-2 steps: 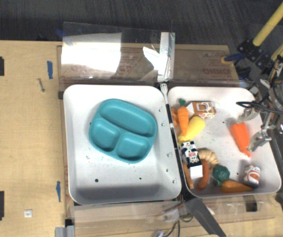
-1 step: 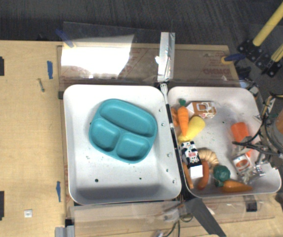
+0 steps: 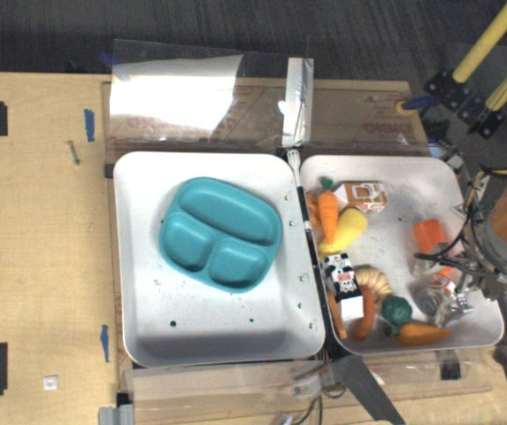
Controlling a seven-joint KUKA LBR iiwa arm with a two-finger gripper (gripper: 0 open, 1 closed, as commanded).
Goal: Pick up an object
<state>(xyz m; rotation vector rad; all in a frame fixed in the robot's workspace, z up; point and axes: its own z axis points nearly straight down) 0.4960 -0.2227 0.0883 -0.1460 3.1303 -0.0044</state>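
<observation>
You see two white bins side by side on the bench. The left bin [image 3: 138,264] holds a teal divided tray [image 3: 221,232], lying flat, roughly centred. The right bin [image 3: 395,171] holds the clutter: a carrot [image 3: 326,215] along its left wall, touching a yellow piece [image 3: 349,228] just to its right; a small box [image 3: 364,197] at the far side; an orange block [image 3: 429,235] further right, apart from the others. Near the front edge lie a black-and-white toy [image 3: 345,287], a pale ring [image 3: 376,282], a green ball [image 3: 396,309] and a second carrot [image 3: 423,332] (the last two touching). The gripper [image 3: 452,297] sits low over the bin's right near corner, among cables, beside the second carrot. You cannot tell from here how it is set, and nothing shows in its grasp.
</observation>
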